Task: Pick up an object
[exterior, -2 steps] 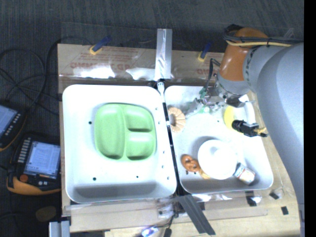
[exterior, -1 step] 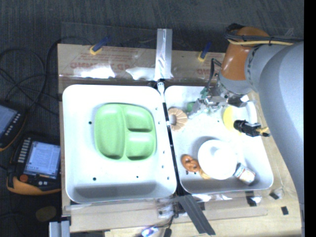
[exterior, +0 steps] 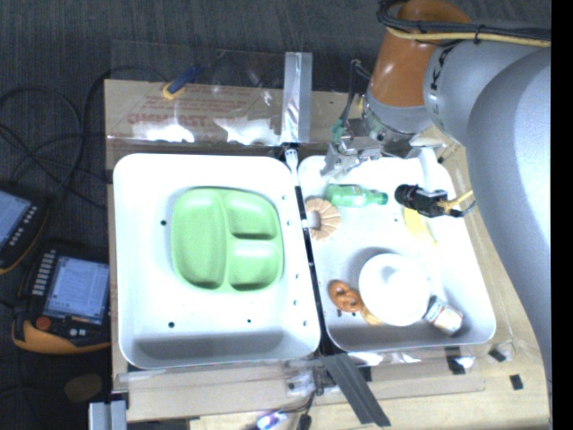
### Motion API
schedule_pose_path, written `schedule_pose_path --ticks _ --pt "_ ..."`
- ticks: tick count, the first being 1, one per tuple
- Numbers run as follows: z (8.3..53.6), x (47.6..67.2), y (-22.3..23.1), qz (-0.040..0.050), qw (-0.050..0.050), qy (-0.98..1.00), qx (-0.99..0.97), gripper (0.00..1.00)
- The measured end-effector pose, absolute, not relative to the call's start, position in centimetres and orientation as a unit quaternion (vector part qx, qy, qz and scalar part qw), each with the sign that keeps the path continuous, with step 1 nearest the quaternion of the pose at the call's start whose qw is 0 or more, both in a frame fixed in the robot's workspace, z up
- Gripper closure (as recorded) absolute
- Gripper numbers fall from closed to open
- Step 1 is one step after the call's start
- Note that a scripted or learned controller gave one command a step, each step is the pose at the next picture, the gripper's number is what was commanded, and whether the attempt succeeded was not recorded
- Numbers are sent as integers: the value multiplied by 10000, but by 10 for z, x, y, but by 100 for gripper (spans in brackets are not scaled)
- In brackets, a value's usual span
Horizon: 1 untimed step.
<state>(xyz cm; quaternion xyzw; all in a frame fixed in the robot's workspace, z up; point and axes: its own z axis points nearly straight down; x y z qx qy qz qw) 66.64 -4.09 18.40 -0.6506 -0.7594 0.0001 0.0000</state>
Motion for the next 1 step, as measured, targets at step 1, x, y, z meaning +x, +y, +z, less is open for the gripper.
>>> schedule_pose_path --ticks 1 --pt "183 666 -41 6 3 -7592 -6508 0"
